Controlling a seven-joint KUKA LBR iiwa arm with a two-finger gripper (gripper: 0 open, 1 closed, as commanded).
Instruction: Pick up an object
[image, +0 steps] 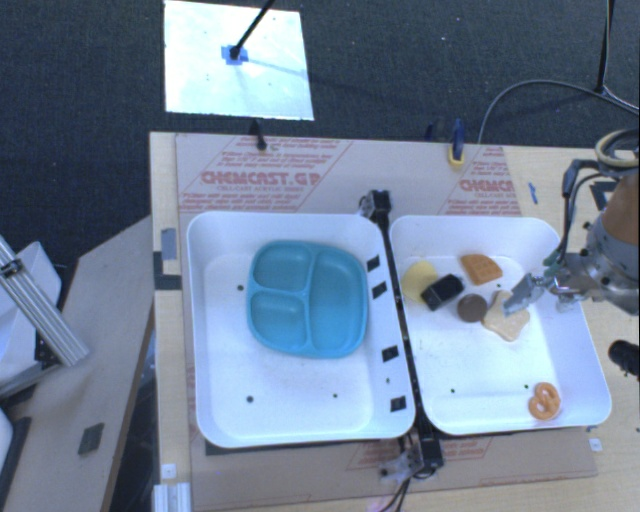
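Blue divided plate (306, 299) lies in the left white bin (215, 400)

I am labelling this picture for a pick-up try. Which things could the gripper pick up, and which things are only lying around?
For the job:
gripper, above the right bin
cream piece
brown round piece
black block
yellow piece
orange waffle
pretzel

Just lying about:
blue divided plate in the left bin
cardboard sheet

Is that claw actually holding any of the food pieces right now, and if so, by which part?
Nothing is visibly held. The claw hovers at the edge of a pale bread-like piece in the right bin, with no object seen between its tips.
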